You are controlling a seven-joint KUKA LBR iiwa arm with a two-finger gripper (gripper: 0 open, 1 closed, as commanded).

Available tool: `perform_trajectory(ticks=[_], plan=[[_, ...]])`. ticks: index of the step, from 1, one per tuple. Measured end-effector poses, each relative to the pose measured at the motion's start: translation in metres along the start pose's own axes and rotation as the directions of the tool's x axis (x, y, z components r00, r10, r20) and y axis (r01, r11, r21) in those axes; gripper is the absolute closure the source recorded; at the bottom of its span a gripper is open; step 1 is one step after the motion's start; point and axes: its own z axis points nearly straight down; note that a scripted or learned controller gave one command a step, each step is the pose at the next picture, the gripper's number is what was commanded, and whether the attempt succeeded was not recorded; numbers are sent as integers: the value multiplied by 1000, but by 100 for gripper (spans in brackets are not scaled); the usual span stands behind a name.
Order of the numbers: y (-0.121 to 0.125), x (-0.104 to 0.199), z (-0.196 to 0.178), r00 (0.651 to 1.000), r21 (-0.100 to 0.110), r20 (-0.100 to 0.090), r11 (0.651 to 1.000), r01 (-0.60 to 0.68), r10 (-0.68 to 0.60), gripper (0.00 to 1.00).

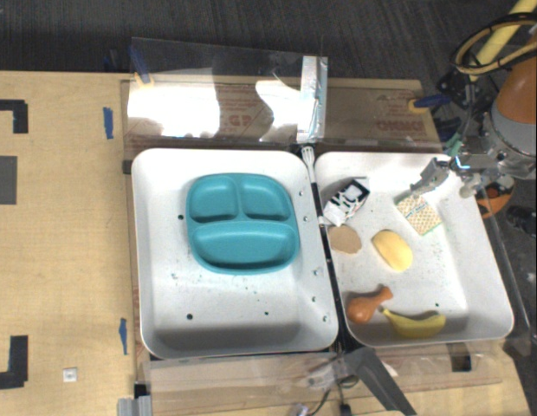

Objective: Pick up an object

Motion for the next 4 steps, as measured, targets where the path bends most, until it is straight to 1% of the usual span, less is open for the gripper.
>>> perform_trajectory(ticks=[1, 2, 3, 4], plan=[[-43, 31, 129, 1000, -1, 0, 1000, 30, -30, 0], [-42, 30, 119, 1000, -4, 1, 1000, 28, -28, 100], [-41, 108, 34, 1000, -6, -1, 1000, 1, -1, 100], [-24, 109, 37, 1000, -1, 1, 1000, 22, -22, 100]])
